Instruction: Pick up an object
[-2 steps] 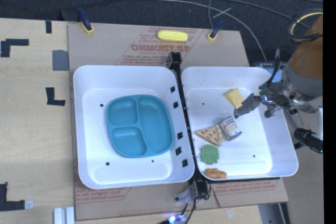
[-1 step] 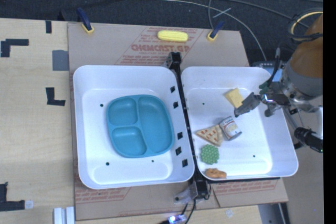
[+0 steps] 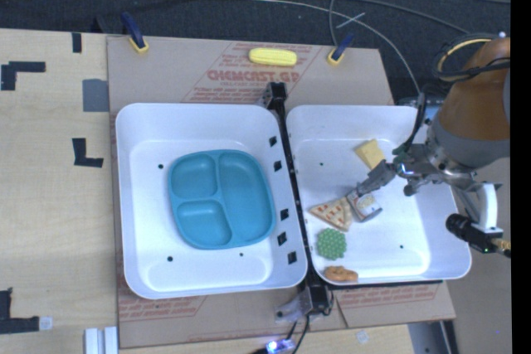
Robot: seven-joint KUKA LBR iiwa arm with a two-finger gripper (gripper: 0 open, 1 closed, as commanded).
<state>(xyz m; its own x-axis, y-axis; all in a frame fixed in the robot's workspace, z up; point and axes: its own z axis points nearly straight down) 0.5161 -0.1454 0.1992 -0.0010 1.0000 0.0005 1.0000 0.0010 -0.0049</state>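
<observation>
Camera view, starting at the near edge of the bench: the right bin [image 3: 431, 265] holds a small orange-brown food piece [image 3: 340, 273] against its front wall, and just behind that lies a round green toy [image 3: 331, 243] with a bumpy surface. Further in, a tan waffle-patterned wedge [image 3: 333, 214] lies flat on the bin floor. The gripper [image 3: 362, 206] is down at the wedge's right end, its grey fingers low over the floor and touching or nearly touching the wedge; whether the fingers are apart or together cannot be told from this angle, and nothing is clearly seen between them. The arm [image 3: 465, 128] slants in from the right, grey at the wrist with a wide orange band above it. Behind the gripper, a pale yellow block [image 3: 370, 152] rests apart from the other pieces, nearer the back wall.

Beside it, the left bin [image 3: 133, 178] carries a blue divided plate [image 3: 221, 199] with three compartments, set flat near the middle. Beyond both bins, on the cardboard sheet [image 3: 232, 70], a yellow banana-shaped toy [image 3: 272, 56] lies between two blue-and-yellow clamps [image 3: 134, 35].
</observation>
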